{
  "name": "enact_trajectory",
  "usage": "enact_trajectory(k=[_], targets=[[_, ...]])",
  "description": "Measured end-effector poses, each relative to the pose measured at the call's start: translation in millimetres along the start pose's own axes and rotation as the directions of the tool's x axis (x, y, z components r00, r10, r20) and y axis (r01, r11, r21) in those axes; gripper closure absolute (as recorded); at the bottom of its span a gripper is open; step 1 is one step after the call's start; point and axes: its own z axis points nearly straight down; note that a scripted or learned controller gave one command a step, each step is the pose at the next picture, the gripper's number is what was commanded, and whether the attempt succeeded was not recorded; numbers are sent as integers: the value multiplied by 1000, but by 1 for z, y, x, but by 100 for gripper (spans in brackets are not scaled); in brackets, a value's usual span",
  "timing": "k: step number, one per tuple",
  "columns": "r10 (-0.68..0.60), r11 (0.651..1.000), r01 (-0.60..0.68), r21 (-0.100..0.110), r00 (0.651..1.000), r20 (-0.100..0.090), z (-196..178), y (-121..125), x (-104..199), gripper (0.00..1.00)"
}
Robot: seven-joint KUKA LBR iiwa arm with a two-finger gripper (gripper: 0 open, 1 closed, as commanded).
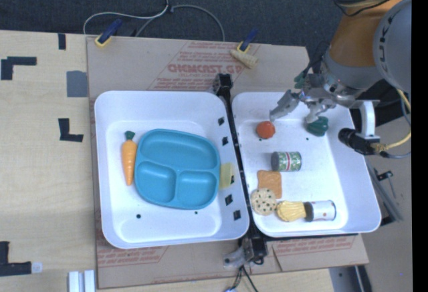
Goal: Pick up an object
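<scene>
My gripper (296, 118) hangs over the back of the right bin (348, 177), its two fingers spread open with nothing between them. One grey finger (279, 108) points toward a small red-orange ball (266, 129) lying just below and left of it. The other finger ends beside a teal lump (317, 126); I cannot tell whether that lump is a pad or a loose object. Nearer the front lie a green-labelled can (287, 161), an orange cracker (269, 182), a chocolate-chip cookie (263, 201), a yellow piece (289, 210) and a white bottle (321, 210).
The left bin (114, 110) holds a blue divided plate (177, 168), a toy carrot (128, 157) by its left wall and a small yellow block (227, 176) against the divider. Black clips sit along the shared rim (231, 130). The arm (374, 37) comes in from the upper right.
</scene>
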Motion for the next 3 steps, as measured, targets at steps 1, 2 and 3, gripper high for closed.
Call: enact_trajectory(k=[1, 2, 3], targets=[[-2, 1000, 2, 6, 1000, 0, 132, 28, 12, 0], [-1, 1000, 1, -1, 1000, 1, 131, 58, 14, 0], [0, 1000, 0, -4, 1000, 3, 131, 53, 18, 0]])
